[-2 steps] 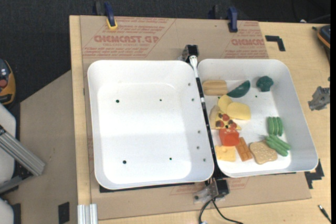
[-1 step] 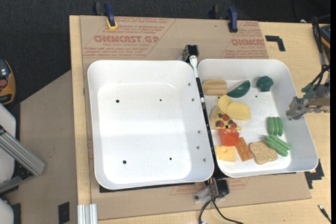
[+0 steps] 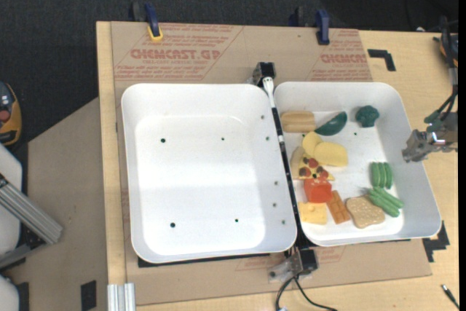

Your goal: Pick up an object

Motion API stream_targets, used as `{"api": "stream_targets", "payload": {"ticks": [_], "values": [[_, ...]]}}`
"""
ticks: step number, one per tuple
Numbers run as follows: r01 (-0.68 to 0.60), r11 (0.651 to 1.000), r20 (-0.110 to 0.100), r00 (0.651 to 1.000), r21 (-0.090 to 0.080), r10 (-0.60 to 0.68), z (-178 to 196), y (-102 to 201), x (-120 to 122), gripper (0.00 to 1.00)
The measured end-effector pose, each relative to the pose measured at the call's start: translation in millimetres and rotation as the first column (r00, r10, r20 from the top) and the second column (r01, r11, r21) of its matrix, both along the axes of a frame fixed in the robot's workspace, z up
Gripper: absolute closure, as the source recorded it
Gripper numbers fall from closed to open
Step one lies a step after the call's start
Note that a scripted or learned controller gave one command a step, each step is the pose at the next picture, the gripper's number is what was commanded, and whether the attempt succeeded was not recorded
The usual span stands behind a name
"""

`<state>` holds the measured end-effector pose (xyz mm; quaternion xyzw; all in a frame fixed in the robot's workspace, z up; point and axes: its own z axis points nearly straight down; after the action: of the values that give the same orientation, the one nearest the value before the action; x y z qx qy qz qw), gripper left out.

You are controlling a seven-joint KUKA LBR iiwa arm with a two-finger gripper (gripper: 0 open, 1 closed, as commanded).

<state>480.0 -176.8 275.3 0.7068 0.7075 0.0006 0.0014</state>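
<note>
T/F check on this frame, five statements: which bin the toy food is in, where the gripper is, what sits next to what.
1. All the toy food lies in the right bin. True.
2. The gripper hovers over the left bin. False: it is at the right bin's right rim.
3. The bread slice lies near the right bin's front edge. True.
4. The pizza slice lies in the left bin. False: it is in the right bin, close to the divide.
5. The broccoli touches the bread slice. False: the two lie apart, the broccoli near the far edge.
</note>
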Motion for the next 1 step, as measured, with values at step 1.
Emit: {"api": "stream_targets", "payload": {"ticks": [1], "values": [[0.0, 1.0, 0.003, 1.0, -0.001, 0.0, 10.2, 0.0, 0.7, 1.0]]}}
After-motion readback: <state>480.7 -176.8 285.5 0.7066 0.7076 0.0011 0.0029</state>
